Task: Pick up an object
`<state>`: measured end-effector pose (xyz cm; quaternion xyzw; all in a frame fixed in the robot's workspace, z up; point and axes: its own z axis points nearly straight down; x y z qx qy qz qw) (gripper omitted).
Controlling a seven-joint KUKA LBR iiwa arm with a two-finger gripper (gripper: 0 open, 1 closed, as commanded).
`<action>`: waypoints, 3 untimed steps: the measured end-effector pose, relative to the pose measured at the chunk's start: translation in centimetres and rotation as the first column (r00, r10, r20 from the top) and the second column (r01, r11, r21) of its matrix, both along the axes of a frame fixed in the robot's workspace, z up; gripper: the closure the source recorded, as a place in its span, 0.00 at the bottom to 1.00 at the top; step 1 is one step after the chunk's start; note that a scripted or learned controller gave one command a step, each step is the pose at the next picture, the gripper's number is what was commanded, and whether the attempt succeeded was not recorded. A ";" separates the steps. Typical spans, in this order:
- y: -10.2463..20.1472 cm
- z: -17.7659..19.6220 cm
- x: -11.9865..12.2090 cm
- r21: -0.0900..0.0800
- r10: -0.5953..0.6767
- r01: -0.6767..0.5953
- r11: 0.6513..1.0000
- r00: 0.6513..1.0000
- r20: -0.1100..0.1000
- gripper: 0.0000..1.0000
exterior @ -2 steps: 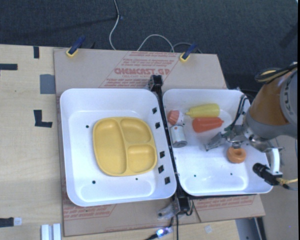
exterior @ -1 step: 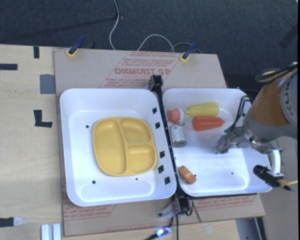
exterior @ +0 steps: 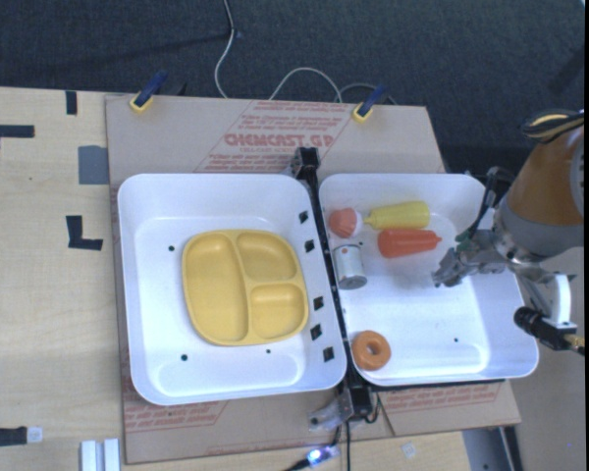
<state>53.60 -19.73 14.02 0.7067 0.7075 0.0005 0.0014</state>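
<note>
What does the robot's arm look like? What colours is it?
The arm is round and chunky, grey with an orange band above the wrist. At its tip sits a small dark grey metal pincer, reaching in over the right white bin.

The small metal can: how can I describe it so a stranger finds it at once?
Look in the right bin, along its left wall. The small metal can lies there, just below a round pink-orange piece. It alone is silver-grey; its neighbours are yellow, red or orange.

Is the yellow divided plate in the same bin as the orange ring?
No, the yellow plate lies in the left bin; the orange ring lies in the right bin.
</note>
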 end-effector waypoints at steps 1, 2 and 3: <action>-0.7 5.9 0.5 -0.001 0.000 0.000 1.000 1.000 0.001 1.00; -0.7 8.4 0.6 0.000 0.001 -0.001 1.000 1.000 -0.001 1.00; 5.0 7.5 1.4 0.003 0.005 -0.005 1.000 1.000 -0.004 1.00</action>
